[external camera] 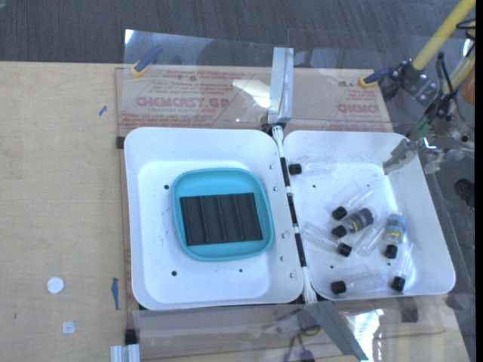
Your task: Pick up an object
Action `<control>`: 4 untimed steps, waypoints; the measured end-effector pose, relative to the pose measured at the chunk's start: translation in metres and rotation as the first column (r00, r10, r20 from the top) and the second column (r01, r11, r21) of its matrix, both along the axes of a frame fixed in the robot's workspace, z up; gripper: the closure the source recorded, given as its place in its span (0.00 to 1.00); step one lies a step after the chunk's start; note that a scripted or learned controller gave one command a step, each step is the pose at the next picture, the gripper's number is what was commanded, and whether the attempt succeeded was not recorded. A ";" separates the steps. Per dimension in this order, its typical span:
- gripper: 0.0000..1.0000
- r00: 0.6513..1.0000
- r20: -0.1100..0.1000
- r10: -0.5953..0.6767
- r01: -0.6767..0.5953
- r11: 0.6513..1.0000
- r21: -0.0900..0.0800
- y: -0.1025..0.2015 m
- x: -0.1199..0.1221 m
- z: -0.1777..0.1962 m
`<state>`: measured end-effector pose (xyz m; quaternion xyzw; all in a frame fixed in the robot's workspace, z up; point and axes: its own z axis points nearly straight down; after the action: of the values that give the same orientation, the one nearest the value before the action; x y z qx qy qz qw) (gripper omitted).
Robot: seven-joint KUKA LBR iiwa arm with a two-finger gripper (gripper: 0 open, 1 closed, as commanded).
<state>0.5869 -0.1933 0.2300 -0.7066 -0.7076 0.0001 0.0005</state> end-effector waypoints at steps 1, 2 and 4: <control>0.00 0.999 0.001 0.052 -0.052 0.999 -0.001 -0.031 -0.031 -0.065; 0.00 0.992 0.001 0.124 -0.124 0.992 0.011 -0.022 -0.049 -0.126; 0.00 0.979 0.004 0.205 -0.205 0.979 -0.002 0.011 0.007 -0.090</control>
<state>0.5936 -0.1820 0.1404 -0.6298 -0.7767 -0.0005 -0.0016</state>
